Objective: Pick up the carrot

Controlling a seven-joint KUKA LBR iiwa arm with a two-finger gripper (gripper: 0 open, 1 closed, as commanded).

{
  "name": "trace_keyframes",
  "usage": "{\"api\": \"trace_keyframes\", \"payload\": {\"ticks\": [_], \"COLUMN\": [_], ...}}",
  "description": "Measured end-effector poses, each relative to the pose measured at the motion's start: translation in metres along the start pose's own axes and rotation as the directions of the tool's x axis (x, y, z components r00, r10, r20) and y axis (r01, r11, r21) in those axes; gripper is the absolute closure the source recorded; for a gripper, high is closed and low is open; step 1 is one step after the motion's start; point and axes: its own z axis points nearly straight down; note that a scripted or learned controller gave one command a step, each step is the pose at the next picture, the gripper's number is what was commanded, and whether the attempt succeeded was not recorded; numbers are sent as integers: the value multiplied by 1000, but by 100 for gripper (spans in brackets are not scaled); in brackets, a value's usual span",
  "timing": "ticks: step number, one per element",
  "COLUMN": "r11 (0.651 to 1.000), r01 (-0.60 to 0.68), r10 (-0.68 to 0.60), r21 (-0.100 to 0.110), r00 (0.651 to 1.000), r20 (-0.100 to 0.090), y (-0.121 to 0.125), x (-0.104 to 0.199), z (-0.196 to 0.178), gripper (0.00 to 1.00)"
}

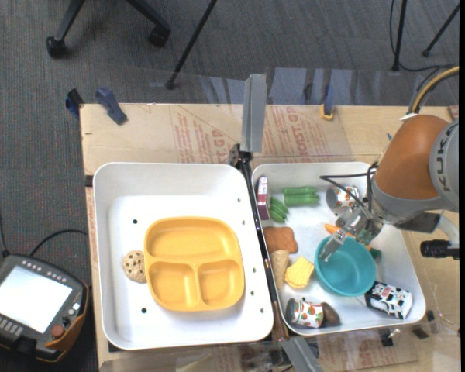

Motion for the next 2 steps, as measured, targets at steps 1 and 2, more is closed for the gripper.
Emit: {"api": "trace_keyframes", "payload": {"ticks": [1, 2], "r11": [933, 840], "r01": [-360, -542], "r10": [360, 542], "r21": [-2, 4], "r00": [933, 840], "r20": [6, 1], "y": [50, -7], "x": [28, 33], "z": [-2, 0], "gripper": [0, 0]}}
